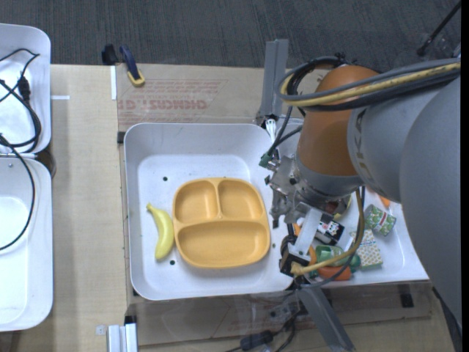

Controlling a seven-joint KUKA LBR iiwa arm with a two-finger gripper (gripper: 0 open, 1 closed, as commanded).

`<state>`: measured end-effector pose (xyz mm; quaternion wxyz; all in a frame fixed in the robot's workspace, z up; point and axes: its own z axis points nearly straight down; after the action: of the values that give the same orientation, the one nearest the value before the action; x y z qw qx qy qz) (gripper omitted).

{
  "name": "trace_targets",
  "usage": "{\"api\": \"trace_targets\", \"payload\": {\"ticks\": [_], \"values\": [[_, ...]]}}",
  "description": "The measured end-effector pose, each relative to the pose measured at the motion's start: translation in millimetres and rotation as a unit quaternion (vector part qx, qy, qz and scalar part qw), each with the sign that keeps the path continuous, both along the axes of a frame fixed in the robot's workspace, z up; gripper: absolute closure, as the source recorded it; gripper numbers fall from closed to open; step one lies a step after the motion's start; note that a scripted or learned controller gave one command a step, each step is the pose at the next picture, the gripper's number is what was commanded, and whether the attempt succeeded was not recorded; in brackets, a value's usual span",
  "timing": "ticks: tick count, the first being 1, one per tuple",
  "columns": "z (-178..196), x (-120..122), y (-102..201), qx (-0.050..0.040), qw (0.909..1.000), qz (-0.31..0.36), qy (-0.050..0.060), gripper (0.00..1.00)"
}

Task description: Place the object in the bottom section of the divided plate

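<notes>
Looking nearest me, I see the gripper low over the right bin's clutter; I cannot tell its state. Farther left, the yellow-orange divided plate lies flat in the left bin, a curved banana just beside it.

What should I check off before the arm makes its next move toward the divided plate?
1. Bottom section of the divided plate free to receive: ok.
2. Plate lying flat inside the left bin: ok.
3. Banana apart from the plate, on the bin floor to its left: ok.
4. Tool over the right bin's clutter, not the plate: not ok.
5. Object held in the tool: cannot tell.
</notes>
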<state>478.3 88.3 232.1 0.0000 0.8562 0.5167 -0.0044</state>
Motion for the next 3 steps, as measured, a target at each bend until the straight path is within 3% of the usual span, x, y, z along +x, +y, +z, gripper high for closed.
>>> {"api": "trace_targets", "payload": {"ticks": [1, 2, 3], "values": [[-8, 0, 56, -0.0001, 0.9988, 0.05, 0.0, 1.0], [-22, -1, 69, 0.0002, 0.9967, 0.081, 0.002, 1.0], [13, 0, 77, -0.0009, 0.9997, -0.024, 0.0, 1.0]]}}
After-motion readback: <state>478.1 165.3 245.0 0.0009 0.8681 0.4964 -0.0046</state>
